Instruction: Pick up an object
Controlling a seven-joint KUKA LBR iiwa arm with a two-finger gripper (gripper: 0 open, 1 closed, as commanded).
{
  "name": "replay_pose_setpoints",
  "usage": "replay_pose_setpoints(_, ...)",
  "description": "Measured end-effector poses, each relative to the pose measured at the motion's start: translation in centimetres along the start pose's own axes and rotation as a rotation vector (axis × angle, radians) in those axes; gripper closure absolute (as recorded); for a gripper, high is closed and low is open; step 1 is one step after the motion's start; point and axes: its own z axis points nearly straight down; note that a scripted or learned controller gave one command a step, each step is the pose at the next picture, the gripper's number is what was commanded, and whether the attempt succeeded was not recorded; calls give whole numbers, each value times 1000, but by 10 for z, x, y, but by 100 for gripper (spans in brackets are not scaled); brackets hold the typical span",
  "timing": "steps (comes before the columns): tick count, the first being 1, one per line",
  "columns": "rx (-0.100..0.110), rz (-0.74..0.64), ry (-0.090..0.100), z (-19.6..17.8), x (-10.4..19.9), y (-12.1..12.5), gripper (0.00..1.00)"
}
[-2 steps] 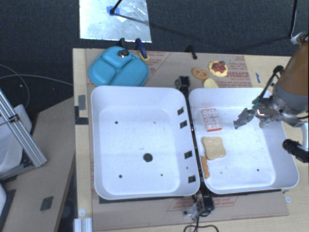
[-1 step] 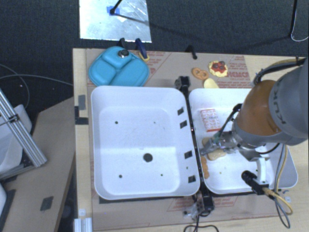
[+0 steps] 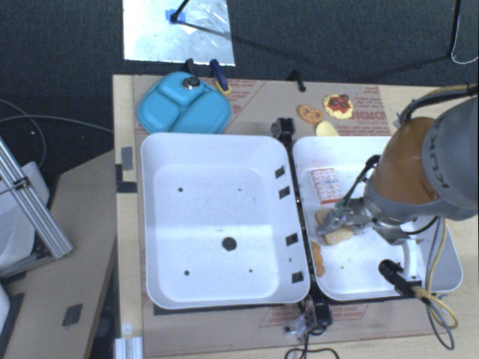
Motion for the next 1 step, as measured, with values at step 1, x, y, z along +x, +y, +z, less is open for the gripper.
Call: replay_pose_setpoints(1, -1, -10, 3, -92, 59, 39, 100)
